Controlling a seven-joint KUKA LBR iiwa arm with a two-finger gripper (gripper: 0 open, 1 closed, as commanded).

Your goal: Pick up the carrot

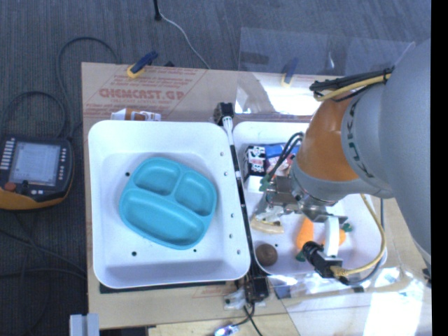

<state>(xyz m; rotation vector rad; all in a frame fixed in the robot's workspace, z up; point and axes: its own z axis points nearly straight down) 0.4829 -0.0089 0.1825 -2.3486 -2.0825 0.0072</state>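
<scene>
The orange carrot (305, 234) lies in the right bin (364, 208), toward its front, partly covered by robot hardware. My gripper (275, 208) hangs low over the same bin, just left of the carrot and above a pale flat item (266, 223). The large grey and orange wrist hides much of the bin's middle. Nothing shows clearly between the gripper and the carrot.
A brown round item (265, 254) sits at the right bin's front left corner. A blue and white packet (262, 157) lies at its back left. The left bin (105, 187) holds a blue divided plate (168, 200). A teach pendant (33, 170) rests off the bench at the left.
</scene>
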